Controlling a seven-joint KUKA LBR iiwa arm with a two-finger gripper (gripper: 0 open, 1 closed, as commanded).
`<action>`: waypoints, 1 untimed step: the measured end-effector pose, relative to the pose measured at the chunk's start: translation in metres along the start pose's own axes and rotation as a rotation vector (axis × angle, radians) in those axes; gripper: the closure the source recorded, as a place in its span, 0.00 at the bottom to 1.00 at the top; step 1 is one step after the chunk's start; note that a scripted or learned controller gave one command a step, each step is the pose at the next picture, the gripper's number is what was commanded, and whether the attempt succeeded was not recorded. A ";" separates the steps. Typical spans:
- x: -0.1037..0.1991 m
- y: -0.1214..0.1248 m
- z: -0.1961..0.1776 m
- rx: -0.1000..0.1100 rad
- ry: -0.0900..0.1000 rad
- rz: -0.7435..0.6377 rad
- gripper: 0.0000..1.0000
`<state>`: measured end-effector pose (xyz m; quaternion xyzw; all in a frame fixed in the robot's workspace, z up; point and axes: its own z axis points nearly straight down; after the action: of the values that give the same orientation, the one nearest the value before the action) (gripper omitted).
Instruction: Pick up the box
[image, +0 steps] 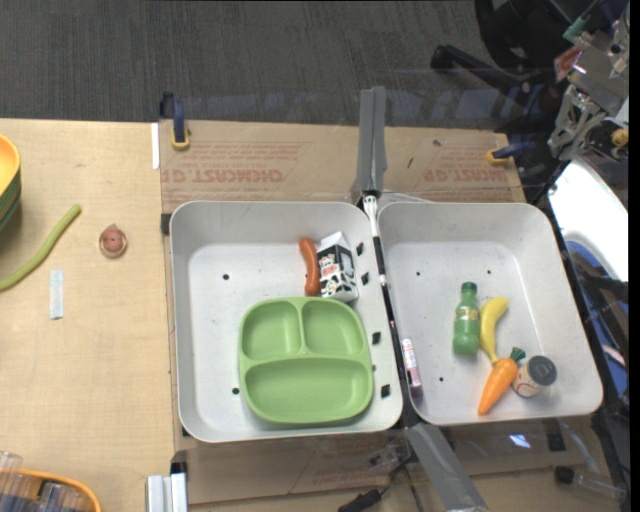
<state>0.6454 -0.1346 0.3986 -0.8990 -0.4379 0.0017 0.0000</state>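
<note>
The box is a small black and white carton. It stands in the left bin, near the back and close to the wall shared with the right bin. An orange-red sausage lies right against its left side. Just in front of the box sits a green divided plate, whose back rim nearly touches it. Nothing is gripping the box.
The right bin holds a green bottle, a banana, a carrot, a small round jar and a pink pen along its left wall. Grey and white machinery stands at the upper right.
</note>
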 end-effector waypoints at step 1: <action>0.010 0.001 -0.013 0.000 0.000 0.046 0.00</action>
<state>0.6523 -0.1277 0.4117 -0.9089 -0.4171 0.0019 0.0000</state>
